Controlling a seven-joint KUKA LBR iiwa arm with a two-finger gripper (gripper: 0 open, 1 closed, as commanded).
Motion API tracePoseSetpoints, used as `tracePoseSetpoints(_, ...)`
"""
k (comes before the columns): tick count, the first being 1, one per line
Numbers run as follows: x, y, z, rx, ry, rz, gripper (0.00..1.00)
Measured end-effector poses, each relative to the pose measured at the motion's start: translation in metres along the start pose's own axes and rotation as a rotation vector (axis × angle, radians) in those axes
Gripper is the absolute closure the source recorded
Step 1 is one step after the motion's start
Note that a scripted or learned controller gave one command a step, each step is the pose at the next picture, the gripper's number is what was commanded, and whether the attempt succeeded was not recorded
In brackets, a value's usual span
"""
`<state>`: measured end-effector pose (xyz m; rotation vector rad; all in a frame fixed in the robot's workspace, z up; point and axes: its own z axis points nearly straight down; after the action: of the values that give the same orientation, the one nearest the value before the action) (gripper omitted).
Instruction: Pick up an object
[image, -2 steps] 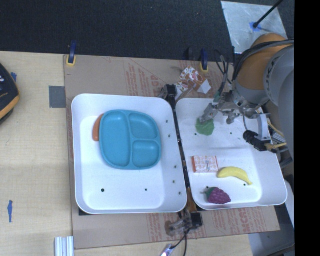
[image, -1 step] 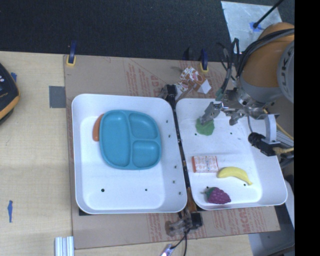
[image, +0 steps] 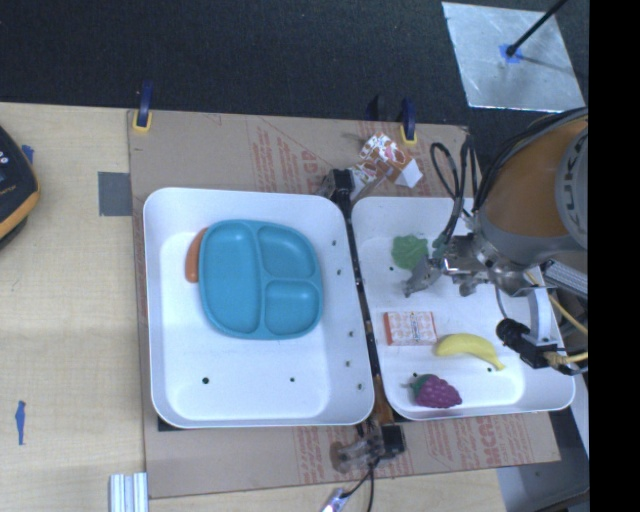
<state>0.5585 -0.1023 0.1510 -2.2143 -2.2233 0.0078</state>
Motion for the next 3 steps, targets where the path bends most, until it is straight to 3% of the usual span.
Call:
tracePoseSetpoints(1,-0.042,-0.057,0.057,-0.007,0.001,-0.001,0.00)
tracePoseSetpoints(2,-0.083,0.023,0.021,-0.006,0.000,0.000,0.00)
tracePoseSetpoints(3,-0.002,0.083,0.053,-0.003,0.002,-0.002,0.00)
